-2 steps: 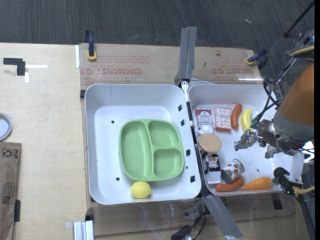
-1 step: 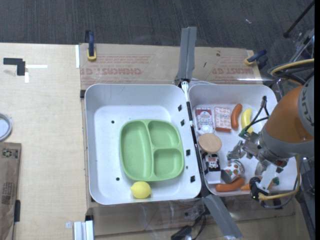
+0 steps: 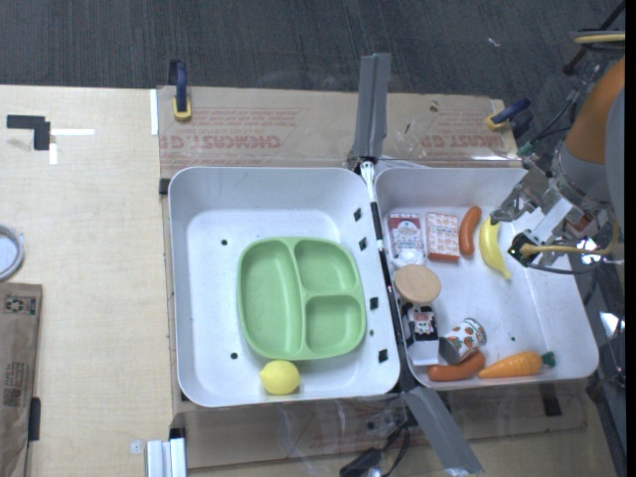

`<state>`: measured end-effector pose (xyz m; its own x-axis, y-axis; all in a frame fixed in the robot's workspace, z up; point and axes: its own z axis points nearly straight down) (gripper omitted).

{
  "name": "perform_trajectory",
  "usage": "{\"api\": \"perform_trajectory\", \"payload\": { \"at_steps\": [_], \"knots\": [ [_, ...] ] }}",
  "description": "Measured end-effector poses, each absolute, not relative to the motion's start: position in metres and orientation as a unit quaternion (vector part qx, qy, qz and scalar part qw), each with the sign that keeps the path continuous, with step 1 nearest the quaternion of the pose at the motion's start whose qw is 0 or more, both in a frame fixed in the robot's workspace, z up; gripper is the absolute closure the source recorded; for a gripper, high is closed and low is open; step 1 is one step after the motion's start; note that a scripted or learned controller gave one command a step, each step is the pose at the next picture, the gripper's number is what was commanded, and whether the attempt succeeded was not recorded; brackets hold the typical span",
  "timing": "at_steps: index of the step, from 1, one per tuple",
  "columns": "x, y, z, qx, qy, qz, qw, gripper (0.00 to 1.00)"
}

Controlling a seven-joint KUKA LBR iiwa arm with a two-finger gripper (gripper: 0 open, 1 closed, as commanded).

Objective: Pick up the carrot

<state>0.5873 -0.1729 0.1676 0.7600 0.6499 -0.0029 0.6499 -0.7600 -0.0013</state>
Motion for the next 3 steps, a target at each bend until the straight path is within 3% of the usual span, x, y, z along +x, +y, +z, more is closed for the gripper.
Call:
{"api": "perform_trajectory", "payload": {
  "at_steps": [1, 2, 3],
  "knots": [
    [0.546, -0.146, 0.09, -0.913, -0.409, 0.0021, 0.002, 0.0],
    [0.477, -0.176, 0.091, -0.945, -0.328, 0.0016, 0.002, 0.0],
    [0.479, -0.11, 0.092, -0.989, -0.15, -0.0013, -0.001, 0.0]
  ]
}}
